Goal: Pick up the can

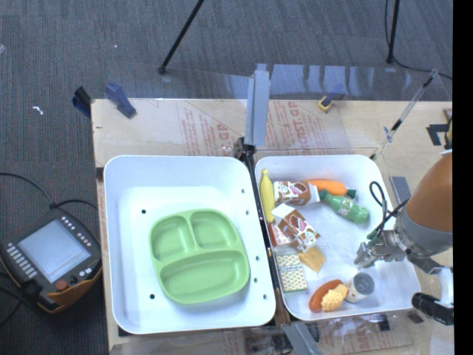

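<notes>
- Arm [436,213], grey with an orange band, reaching in from the right over the right bin [362,165].
- Gripper [372,251] low over the right bin's right side, near its front corner; too small and dark to tell open from closed, cannot tell.
- Can [360,286] lying near the right bin's front edge, just below and a little left of the gripper, silver end facing the camera; not between any fingers.
- Just left of the can, touching or nearly so: an orange dish holding corn [329,296].
- Further back in the same bin: green bottle [345,208], carrot [326,187], brown carton [293,193], banana [266,191] along the left wall.
- Mid-bin: another printed carton [296,230], a cheese wedge [312,258], a small patterned box [291,274].
- Left bin [129,176] holding a green divided plate [199,256], set flat in the middle.
- Handheld controller [50,261] on the floor at far left.
</notes>
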Controlling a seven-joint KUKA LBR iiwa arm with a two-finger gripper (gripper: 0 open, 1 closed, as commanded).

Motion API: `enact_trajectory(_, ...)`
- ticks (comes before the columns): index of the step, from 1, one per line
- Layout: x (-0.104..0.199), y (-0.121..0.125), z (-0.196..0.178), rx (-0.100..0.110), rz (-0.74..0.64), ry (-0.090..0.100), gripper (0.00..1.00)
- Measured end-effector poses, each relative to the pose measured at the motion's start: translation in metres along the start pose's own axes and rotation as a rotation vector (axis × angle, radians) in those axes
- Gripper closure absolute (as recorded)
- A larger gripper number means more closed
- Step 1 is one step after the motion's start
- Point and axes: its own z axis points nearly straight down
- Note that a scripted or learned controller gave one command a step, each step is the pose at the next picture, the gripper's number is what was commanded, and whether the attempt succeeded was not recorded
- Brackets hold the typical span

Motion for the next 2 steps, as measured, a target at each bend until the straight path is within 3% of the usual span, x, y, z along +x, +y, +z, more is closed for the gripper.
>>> enact_trajectory(1,0.000,0.000,-0.006,0.006,0.005,0.003,1.00)
enact_trajectory(2,0.064,0.062,-0.112,-0.007,0.370,-0.005,1.00)
